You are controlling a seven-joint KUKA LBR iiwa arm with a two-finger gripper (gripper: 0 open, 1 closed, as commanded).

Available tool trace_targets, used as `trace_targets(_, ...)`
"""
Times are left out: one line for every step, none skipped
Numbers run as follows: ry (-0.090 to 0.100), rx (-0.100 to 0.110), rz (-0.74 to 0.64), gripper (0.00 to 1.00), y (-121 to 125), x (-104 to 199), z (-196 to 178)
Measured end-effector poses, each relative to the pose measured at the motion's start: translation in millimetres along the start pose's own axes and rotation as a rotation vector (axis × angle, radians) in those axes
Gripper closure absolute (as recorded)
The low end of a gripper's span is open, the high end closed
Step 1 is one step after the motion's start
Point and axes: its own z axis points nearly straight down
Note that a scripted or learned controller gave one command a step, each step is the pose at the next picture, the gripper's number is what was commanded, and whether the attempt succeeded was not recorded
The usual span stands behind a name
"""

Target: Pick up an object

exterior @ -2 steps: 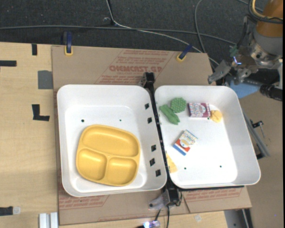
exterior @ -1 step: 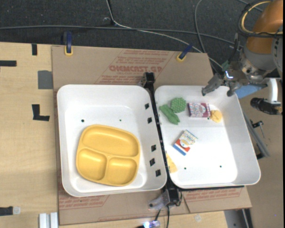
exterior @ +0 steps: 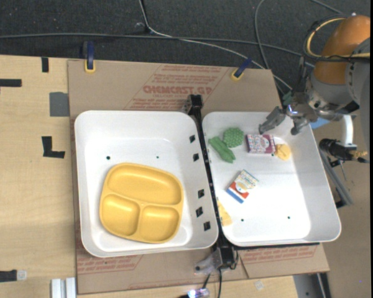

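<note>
My gripper (exterior: 285,122) hangs over the far right part of the right bin (exterior: 311,228), fingers spread open with nothing between them. Just below and left of it lies a pink-and-white packet (exterior: 260,144), with a small yellow piece (exterior: 283,152) beside it. Farther left are a green object (exterior: 221,148) and a round green textured piece (exterior: 234,136). A small red, white and blue box (exterior: 242,185) sits mid-bin. A yellow item (exterior: 224,213) rests against the bin's left wall.
The left bin (exterior: 90,129) holds a yellow divided tray (exterior: 141,202). A black divider with clips (exterior: 202,166) runs between the bins. Cables (exterior: 174,35) cross the dark surface behind. The arm's orange band (exterior: 343,39) stands at the upper right.
</note>
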Motion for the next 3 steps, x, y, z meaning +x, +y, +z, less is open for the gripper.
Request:
trace_targets(0.001, 0.003, -0.001, 0.00, -4.9, 2.6, 63.7)
trace_targets(0.000, -0.003, -0.002, 1.00, -3.1, 3.0, 49.5)
trace_targets(0.002, -0.007, -0.001, 1.00, 1.3, 1.6, 6.1)
